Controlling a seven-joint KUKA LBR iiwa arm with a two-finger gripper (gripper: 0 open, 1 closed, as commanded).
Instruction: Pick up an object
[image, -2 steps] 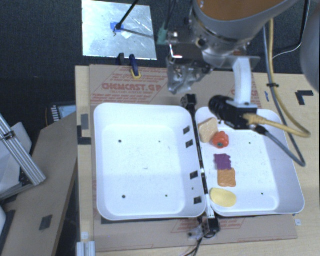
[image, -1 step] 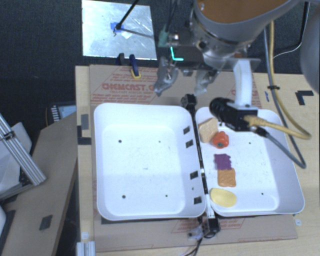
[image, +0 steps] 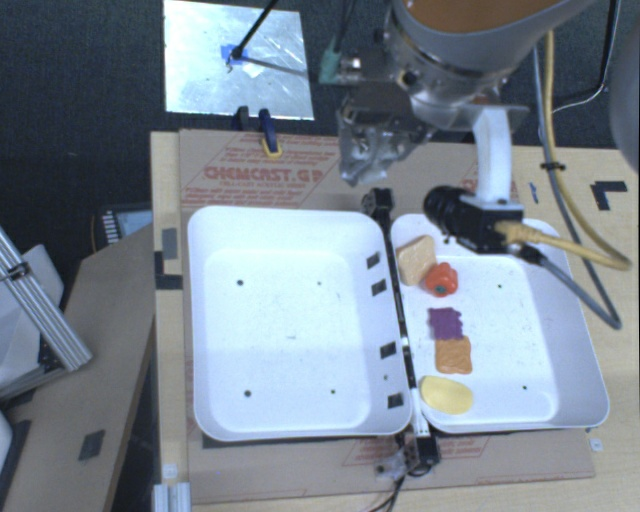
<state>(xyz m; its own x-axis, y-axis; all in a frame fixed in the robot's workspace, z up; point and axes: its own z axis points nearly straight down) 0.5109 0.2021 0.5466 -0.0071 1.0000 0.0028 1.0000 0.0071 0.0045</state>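
From my remote seat I start at the far left of the frame: a slanted metal rail (image: 35, 305) crosses the lower left corner, over a tan side surface. Up at the top, left of centre, a shiny foil sheet (image: 235, 58) lies on the dark floor, a blue-tipped rod across it. Below it runs the cardboard sheet (image: 262, 172) with red lettering, and a small yellow-and-blue clip (image: 269, 133) sits at its top edge.

Moving right, the left bin (image: 290, 322) takes up the middle of the frame – a white tray with a few dark dots on its floor. A black hinge strip (image: 394, 310) joins it to the right bin (image: 540, 330).

All the objects lie in the right bin, strung down its left side close to that hinge. At the top is a tan bread-like piece (image: 415, 260), with a small red-orange fruit (image: 441, 280) touching its lower right. Below them lies a purple piece (image: 446, 322), an orange waffle-like square (image: 453, 354) just under it, and a pale yellow oval (image: 446, 395) nearest the bottom edge.

The arm fills the top right, and its gripper (image: 372, 152) hangs over the cardboard above the bins' top edge, well apart from the objects – whether the claw is open or closed I cannot tell from this angle, and I see nothing in it. A black cylindrical fitting (image: 470, 215) with a yellow cable (image: 570, 250) sits over the right bin's top corner.
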